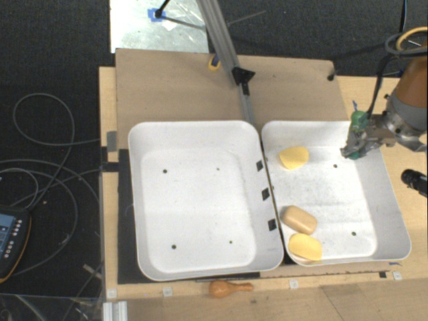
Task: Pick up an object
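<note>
The right bin holds three objects. A pale yellow lump lies near its far left corner. A tan rounded block rests by its left wall, and a yellow piece sits just in front of it at the near left corner. My gripper hangs over the far right part of this bin, with green parts on its body. It is well to the right of the pale yellow lump and touches none of the objects. Nothing shows between its fingers.
The left bin stands beside the right one, joined along a wall with black clips. A small orange-brown object lies on the bench in front of the bins. A slanted metal pole rises behind them.
</note>
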`<state>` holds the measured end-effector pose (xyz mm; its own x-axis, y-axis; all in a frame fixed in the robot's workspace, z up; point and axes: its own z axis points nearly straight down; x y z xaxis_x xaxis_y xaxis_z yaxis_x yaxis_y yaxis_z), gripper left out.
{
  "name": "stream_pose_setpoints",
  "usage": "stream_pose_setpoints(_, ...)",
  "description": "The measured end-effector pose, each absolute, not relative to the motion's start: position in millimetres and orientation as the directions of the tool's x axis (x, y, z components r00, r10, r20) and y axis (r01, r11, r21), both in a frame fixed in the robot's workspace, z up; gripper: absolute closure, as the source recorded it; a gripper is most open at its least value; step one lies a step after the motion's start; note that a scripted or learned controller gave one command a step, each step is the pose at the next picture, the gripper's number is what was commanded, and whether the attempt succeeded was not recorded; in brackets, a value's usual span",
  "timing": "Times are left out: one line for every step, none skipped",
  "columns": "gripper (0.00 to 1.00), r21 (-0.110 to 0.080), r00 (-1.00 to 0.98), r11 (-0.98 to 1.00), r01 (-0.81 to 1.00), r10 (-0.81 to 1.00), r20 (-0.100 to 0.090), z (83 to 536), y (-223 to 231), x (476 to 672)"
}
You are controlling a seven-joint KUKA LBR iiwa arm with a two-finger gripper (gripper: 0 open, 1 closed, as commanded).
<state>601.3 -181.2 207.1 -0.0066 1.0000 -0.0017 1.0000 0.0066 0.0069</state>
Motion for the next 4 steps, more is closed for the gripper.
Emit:
stream_pose_setpoints(1.00,0.008,-0.007,0.007,1.000,1.000,-0.002,261.8,-181.5,603.1)
stream_pose_setpoints(1.00,0.002,-0.010,0.010,1.000,1.000,0.001,247.4,-125.3,609.5)
stream_pose_setpoints(1.00,0.001,-0.010,0.010,1.000,1.000,0.002,236.8,-77.9,612.7)
stream_pose_setpoints(1.00,0.001,-0.011,0.011,1.000,1.000,0.002,226.4,-29.0,622.4)
